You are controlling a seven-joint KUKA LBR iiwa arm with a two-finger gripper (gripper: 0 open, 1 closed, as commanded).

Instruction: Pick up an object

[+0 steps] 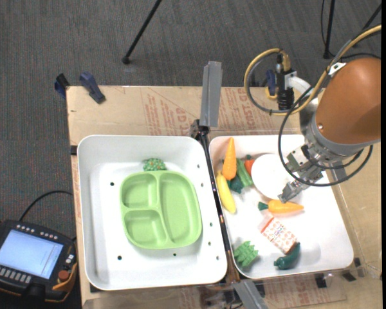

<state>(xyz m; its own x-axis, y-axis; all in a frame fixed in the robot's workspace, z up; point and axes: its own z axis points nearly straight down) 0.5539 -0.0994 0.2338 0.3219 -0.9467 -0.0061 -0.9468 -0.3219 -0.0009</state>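
carrot [287, 206] lies crosswise beneath gripper [289, 192], tip right.

2 bins sit side by side: the left bin [93, 205] holds a divided plate [161, 210]; the right bin [328, 237] (under the arm) holds scattered toy foods [228, 172].

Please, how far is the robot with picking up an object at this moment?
Done: the arm has reached into the right bin. In hand: the claw is low, just above the orange carrot beside the white plate, but no object shows between its fingers. Left: to grip something and lift it; the carrot looks the likely target.
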